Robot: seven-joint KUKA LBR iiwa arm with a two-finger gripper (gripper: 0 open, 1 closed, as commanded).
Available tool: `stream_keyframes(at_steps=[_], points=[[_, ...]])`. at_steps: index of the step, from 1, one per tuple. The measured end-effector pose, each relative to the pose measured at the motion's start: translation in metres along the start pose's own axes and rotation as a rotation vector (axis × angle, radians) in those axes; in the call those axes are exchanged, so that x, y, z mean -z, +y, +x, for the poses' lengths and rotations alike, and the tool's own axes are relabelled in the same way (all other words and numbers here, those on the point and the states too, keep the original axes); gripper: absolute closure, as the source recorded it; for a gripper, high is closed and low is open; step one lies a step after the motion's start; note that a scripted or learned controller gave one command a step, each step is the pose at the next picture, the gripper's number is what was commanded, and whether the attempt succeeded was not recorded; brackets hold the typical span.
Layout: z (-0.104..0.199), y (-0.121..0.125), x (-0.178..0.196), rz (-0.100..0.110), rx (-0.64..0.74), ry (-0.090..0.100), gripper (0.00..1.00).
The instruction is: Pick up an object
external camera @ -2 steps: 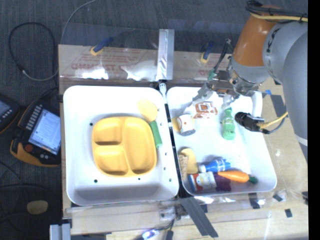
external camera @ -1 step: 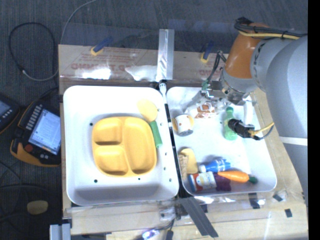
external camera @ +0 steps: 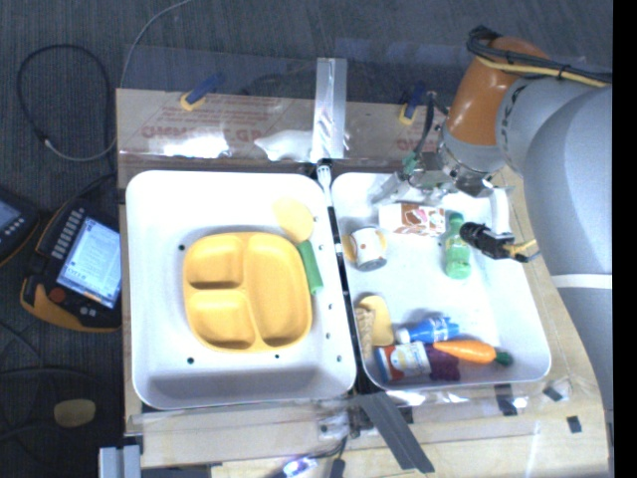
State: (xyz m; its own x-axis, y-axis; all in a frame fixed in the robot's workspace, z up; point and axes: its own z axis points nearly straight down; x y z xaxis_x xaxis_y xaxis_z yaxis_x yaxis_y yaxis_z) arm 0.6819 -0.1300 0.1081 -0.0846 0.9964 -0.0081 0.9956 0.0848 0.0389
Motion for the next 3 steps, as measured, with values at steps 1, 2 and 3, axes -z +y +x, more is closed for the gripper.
stream_keyframes(at_steps=[1, 2, 3], points=[[-0.001, -0.01, -0.011, 0.031, -0.003, 0.003, 1.0], [-0.03, -0.074, -0.014, 0.027, 0.05, 0.005, 1.0], [-0.002, -0.085, 0.059, 0.041, 0.03, 0.01, 1.0]])
